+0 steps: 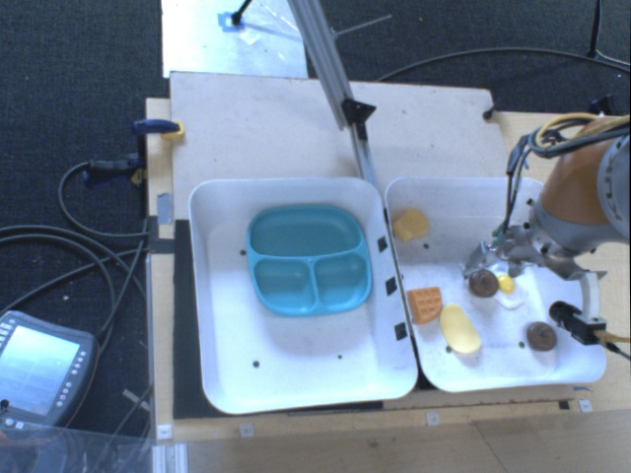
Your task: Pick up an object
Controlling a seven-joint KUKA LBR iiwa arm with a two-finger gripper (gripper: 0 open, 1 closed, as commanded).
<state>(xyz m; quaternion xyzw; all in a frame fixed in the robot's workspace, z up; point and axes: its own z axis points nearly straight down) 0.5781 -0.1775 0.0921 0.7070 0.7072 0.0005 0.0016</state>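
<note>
The right bin holds several small objects. A pale orange lump lies at its far left. An orange block and a yellow oblong piece sit near the front left. A brown round piece and a small yellow piece lie mid-bin, and another brown round piece sits near the front right. My gripper hangs low over the middle of this bin, just above the brown round piece and the small yellow piece. Nothing shows held in it.
The left bin holds a blue divided plate. A slanted metal pole crosses the back of the bench down to the bins' divide. Cables and a teach pendant lie on the floor at left.
</note>
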